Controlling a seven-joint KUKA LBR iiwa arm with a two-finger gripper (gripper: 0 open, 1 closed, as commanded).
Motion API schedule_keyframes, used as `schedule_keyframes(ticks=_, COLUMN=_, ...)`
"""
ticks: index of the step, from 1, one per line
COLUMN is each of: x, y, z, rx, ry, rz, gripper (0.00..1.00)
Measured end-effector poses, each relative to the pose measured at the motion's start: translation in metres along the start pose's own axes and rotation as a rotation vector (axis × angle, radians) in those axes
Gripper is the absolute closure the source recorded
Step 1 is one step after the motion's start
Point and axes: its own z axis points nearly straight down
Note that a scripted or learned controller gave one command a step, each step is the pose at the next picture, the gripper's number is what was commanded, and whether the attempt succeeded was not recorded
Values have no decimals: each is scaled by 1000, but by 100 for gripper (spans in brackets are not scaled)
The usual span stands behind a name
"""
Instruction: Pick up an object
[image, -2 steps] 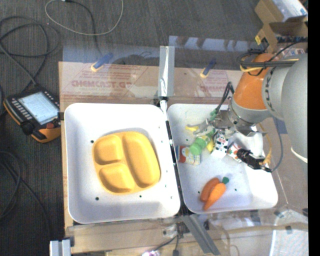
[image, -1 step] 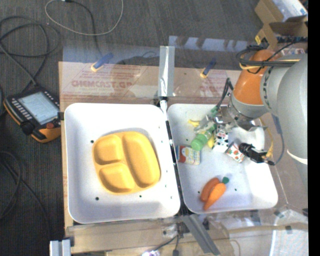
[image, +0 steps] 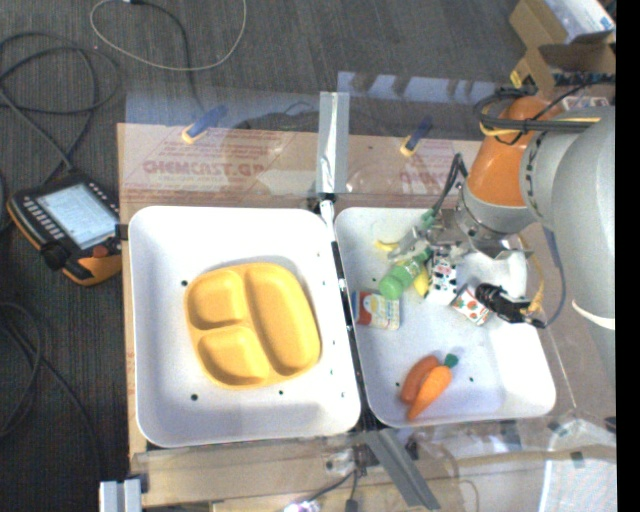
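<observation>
Hovering over green bottle (image: 403, 276) in right bin (image: 520, 395), pincer (image: 432, 238), grip state unclear.

carrot (image: 425, 386): orange, green top, lay tilted in the right bin's lower middle | green bottle (image: 403, 274): on its side at upper middle | small carton (image: 379, 311): just beside the bottle, near the left wall

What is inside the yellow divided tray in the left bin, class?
The yellow divided tray in the left bin shows three bare compartments, nothing in them. The bin floor under the tray is covered, so unseen.
</observation>
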Motion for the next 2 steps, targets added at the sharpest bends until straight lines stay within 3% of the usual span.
schedule_keyframes(ticks=1, x=-5, y=7, z=0, rx=1, ry=3, rz=41, gripper=0)
schedule_keyframes(ticks=2, x=-5, y=1, z=0, rx=-10, ry=-5, rz=-19, gripper=0)
